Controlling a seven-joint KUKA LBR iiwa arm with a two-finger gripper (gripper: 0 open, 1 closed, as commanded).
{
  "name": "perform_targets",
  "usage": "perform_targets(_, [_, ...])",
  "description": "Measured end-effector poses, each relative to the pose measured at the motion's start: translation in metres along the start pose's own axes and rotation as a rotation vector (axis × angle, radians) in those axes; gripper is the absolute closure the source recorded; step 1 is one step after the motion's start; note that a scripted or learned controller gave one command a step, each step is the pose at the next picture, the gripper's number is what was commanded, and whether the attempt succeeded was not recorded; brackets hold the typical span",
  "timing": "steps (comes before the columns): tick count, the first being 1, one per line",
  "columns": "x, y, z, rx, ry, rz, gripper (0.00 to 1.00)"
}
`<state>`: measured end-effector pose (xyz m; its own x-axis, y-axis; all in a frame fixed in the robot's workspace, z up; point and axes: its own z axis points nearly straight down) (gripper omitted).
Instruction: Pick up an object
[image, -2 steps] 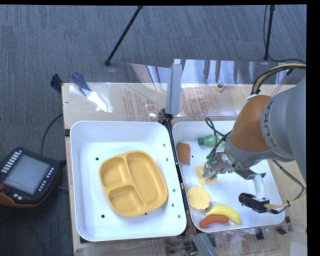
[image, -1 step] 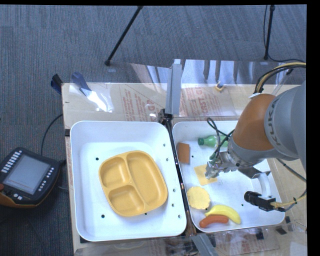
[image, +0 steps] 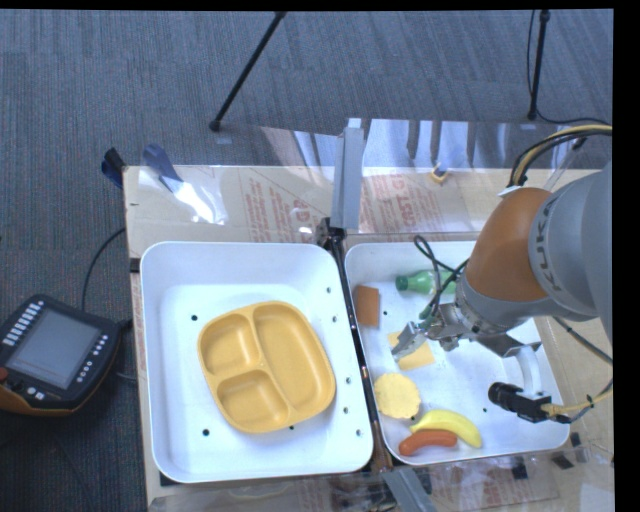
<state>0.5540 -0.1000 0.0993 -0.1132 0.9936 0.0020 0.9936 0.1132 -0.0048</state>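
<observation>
Nearest the camera, red plastic sausage (image: 428, 441) and yellow toy banana (image: 450, 426) lie below the jaws (image: 408, 340), which hover over a pale-yellow cheese wedge (image: 418, 356); jaw state indiscernible.

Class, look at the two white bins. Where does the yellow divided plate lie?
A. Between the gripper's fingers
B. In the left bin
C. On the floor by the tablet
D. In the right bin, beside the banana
B: the plate lies flat in the left bin, while the banana is in the right bin.
</observation>
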Motion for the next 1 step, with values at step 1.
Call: perform_targets(1, [0.0014, -0.0207, 0.0074, 0.002, 0.000, 0.014, 0.00])
